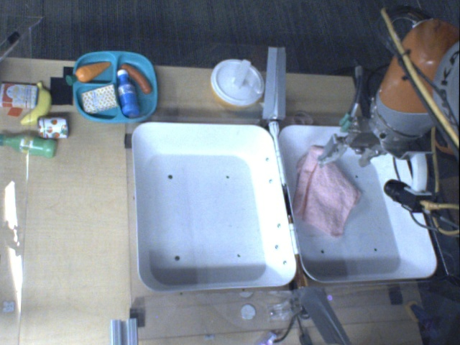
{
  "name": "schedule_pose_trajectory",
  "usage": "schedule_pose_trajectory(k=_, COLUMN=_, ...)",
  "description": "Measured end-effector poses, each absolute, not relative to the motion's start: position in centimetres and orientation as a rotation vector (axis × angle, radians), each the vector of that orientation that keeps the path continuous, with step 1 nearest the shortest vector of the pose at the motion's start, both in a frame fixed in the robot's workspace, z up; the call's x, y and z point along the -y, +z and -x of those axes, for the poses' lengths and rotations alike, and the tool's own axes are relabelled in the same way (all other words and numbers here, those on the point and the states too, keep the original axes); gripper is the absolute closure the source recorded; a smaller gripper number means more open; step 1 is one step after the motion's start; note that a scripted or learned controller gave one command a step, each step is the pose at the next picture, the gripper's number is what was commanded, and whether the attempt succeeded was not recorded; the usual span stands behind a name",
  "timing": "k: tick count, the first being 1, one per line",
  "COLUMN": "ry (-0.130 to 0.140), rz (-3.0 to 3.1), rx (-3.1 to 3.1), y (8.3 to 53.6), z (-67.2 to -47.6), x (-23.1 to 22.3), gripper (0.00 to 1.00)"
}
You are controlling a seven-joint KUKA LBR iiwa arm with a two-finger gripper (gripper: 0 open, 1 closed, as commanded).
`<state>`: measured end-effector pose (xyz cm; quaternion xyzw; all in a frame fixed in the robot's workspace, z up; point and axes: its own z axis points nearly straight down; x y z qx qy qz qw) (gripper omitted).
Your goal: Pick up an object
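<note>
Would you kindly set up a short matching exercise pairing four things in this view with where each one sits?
Things:
1. pink cloth
2. blue bottle
3. white lidded cup
4. banana

Places:
A. on the bench behind the left bin
B. in the teal divided tray
C. at the bench's far left, beside a small carton
D. in the right bin, just below the tool

Pairs: 1-D, 2-B, 3-A, 4-C

No text, label or number is legible anywhere; packaging at the bench's left edge is too blurred.
</note>
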<state>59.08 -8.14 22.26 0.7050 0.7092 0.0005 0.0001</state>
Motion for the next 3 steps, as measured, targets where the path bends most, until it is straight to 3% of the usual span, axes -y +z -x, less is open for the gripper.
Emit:
schedule_pose_trajectory(k=1, ry=0.011, rz=-2.269, rx=-2.161, y=9.7, z=-61.8, x=13.4, gripper=0.00)
schedule_pose_trajectory(k=2, ry=0.021, rz=-2.160, rx=-2.256, y=9.4, z=-58.4, x=13.7, gripper=0.00)
schedule_pose_trajectory(k=3, ry=0.022, rz=-2.160, rx=-2.258, y=9.4, z=-60.2, x=8.6, gripper=0.00)
